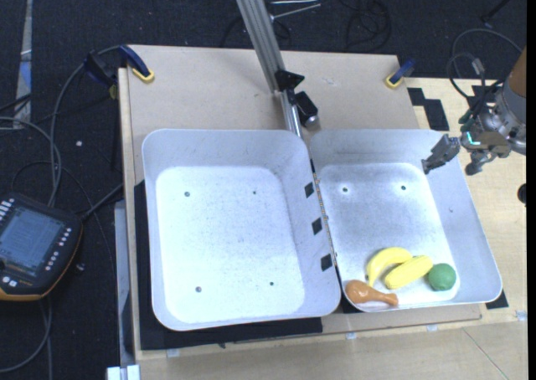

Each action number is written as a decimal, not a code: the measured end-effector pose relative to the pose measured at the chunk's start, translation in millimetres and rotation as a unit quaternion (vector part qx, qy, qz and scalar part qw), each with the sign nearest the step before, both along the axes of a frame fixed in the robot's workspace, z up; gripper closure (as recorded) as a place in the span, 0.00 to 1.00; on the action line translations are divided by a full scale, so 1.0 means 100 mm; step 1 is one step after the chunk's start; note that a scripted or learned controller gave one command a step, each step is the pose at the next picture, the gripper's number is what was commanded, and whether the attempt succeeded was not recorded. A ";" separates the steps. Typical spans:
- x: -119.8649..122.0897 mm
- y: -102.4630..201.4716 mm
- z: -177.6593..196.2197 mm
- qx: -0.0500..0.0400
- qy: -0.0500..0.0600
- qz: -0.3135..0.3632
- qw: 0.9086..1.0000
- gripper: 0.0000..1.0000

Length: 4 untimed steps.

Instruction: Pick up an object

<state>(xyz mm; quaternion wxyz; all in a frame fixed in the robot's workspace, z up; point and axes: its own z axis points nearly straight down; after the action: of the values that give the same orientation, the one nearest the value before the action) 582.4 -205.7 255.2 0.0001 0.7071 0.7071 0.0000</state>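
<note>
On tan bench (209, 94): two white bins (226, 219) | dark floor, cables | gripper (456, 156) spread wide, holding nothing

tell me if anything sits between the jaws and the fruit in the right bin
Nothing visible does. The two-finger gripper hangs over the upper right rim of the right white bin, apart from the yellow bananas, the round green fruit and the orange pear-shaped toy near the front wall; bare floor lies between.

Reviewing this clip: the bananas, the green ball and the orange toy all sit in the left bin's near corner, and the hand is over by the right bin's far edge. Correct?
Not quite. The camera view shows the bananas, green ball and orange toy in the right bin, not the left. The hand is placed as you say.
</note>
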 end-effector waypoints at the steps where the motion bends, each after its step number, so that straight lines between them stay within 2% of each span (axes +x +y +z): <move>1: 0.00 0.00 0.00 0.000 0.000 0.000 1.000 0.00; 2: 0.09 0.03 -0.56 0.001 0.002 0.000 1.000 0.00; 4: 0.08 -0.06 -1.59 0.001 0.002 0.000 1.000 0.00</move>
<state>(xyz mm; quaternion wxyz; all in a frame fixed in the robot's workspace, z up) 590.2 -212.0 95.8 -0.0018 0.7070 0.7072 -0.0011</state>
